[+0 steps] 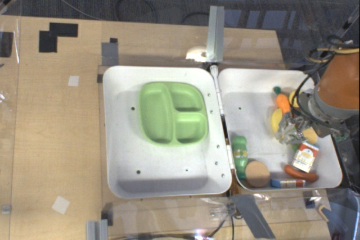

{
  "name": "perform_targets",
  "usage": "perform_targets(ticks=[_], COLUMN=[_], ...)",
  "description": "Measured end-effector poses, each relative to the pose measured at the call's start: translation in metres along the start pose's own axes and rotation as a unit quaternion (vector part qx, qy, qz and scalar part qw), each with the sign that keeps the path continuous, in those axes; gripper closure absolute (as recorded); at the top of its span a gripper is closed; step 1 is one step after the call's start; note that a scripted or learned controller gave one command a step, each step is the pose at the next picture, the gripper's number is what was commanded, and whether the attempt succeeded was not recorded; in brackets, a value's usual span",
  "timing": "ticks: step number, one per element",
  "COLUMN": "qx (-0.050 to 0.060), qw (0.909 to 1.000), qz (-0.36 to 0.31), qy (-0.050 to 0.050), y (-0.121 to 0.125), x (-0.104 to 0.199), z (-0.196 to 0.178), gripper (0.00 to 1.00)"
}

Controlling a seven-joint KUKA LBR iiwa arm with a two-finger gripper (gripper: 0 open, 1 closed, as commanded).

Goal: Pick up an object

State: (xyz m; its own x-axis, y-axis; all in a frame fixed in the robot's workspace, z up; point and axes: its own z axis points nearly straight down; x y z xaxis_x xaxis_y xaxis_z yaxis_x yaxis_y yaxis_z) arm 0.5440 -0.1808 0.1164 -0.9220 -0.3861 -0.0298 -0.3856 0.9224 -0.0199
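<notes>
Banana [276, 120] just beside claw [290, 131]

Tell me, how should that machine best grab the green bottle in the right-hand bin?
Probably across the middle of the green plastic bottle, coming straight down. It lies flat near the right white bin's left wall, long axis running front to back, so closing across its narrow width looks easiest.

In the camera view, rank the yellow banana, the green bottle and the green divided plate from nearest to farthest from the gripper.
1. Yellow banana, just left of the gripper, right bin.
2. Green bottle, right bin's left side.
3. Green divided plate, left bin.
</notes>
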Motion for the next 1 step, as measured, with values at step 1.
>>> perform_targets(ticks=[1], qx=[0.0], qw=[1.0], qz=[0.0], qy=[0.0], y=[0.0002], x=[0.0001], z=[0.0004], gripper=[0.0])
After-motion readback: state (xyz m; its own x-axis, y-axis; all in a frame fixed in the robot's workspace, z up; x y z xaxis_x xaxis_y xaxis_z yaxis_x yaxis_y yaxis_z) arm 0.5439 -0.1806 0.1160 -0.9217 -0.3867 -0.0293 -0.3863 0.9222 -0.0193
